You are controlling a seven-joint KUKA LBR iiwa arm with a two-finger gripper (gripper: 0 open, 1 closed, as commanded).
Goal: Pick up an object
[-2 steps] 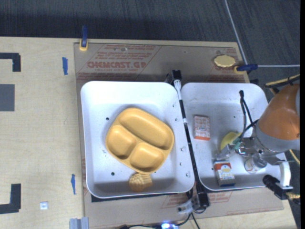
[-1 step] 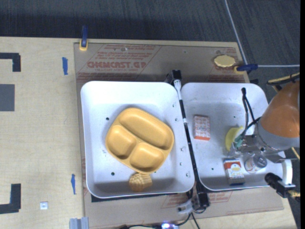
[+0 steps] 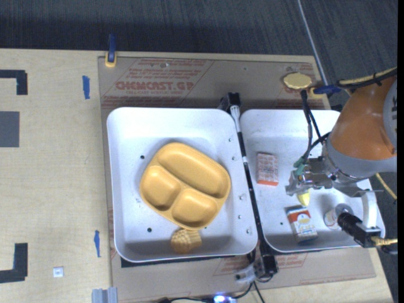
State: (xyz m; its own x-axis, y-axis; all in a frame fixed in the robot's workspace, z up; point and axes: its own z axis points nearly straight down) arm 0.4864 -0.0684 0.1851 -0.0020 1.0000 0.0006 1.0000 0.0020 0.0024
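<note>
Reaching: the arm (image 3: 363, 131) comes in from the right, hand (image 3: 303, 180) low over the right bin (image 3: 278, 122).
Hand state: cannot tell.
Task objects: yellow piece (image 3: 303, 198) just beneath the hand; small box (image 3: 303, 224) nearer the front; packet (image 3: 267, 169) leftward.
Open room: bare floor ahead of the hand, toward the far rim.
Left bin (image 3: 126, 131): yellow tray (image 3: 184, 184), well left.
</note>
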